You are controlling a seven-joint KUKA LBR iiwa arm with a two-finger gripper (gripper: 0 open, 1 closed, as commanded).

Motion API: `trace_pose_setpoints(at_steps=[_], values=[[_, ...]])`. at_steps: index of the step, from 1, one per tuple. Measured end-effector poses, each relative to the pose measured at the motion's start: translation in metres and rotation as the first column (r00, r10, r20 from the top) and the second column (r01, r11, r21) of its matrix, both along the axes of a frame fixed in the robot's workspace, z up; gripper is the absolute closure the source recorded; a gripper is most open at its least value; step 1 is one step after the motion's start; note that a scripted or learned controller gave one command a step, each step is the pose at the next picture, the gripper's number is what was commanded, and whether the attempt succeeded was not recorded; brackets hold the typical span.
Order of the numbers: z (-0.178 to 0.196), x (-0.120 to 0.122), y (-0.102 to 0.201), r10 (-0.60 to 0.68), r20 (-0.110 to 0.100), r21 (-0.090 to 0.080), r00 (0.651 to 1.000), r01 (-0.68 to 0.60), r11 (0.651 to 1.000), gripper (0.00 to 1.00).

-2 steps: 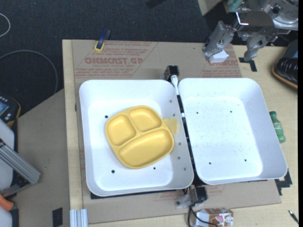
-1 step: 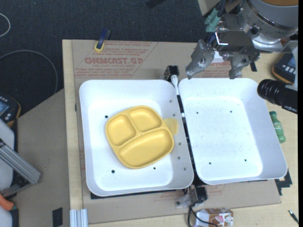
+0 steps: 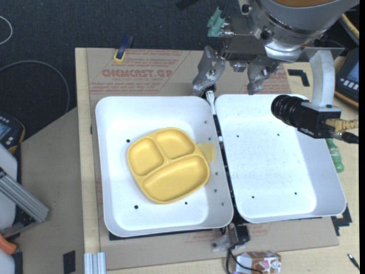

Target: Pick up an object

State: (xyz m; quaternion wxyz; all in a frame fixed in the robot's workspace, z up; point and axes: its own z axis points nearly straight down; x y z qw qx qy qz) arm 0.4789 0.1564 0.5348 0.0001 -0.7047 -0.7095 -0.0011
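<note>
In the left bin [image 3: 108, 153], left of centre frame, I see the yellow divided plate [image 3: 167, 164] lying flat, tilted a little, its right edge near the wall shared with the right bin [image 3: 319, 181]. That is my only target. My pincer [image 3: 232, 80] hangs at upper centre, above the bins' far rims, fingers spread and holding nothing (parked high, I judge, so the camera sees both bins).

Two bins side by side on the worktop [image 3: 142, 73]. In the left bin [image 3: 114, 204], a divided plate [image 3: 167, 165], near the middle. Right bin [image 3: 274, 170] just beside. Above the far edge, between both, the gripper [image 3: 232, 83], jaws apart.
</note>
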Motion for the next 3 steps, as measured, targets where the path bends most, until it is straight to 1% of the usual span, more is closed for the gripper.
trace_pose_setpoints(at_steps=[1,2,3], values=[[0.011,0.001,-0.002,-0.003,0.005,0.0,1.0,0.003,1.0,1.0],[-0.037,0.0,0.053,0.0,-0.009,-0.004,1.0,0.0,1.0,1.0],[0.001,0.0,0.069,-0.004,0.003,0.001,1.0,0.004,1.0,1.0]])
